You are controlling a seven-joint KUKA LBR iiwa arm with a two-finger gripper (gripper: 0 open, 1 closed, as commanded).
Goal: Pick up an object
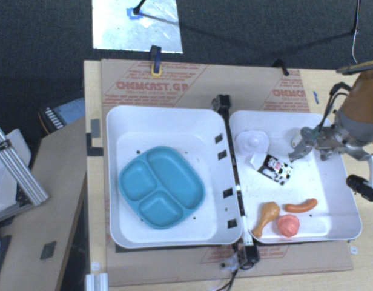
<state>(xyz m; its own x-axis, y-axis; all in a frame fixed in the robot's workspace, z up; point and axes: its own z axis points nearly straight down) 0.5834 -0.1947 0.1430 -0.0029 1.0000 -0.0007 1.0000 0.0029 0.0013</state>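
Observation:
My gripper (297, 148) hangs over the right bin (338, 180), near its upper middle, reaching in from the right. Just below and left of it lies a small black-and-white patterned object (276, 169), close to the gripper tip but apart from it. A white round cup (253, 142) sits to the left, near the bin's back left corner. Along the front of the bin lie an orange sausage (301, 206), a tan chicken drumstick (266, 216) and a pink lump (288, 225). I see nothing held in the gripper.
The left bin (123, 132) holds a blue divided plate (160, 186). A black divider (230, 162) runs between the two bins. The arm's grey wrist and orange band (359, 111) stand over the right bin's far right edge.

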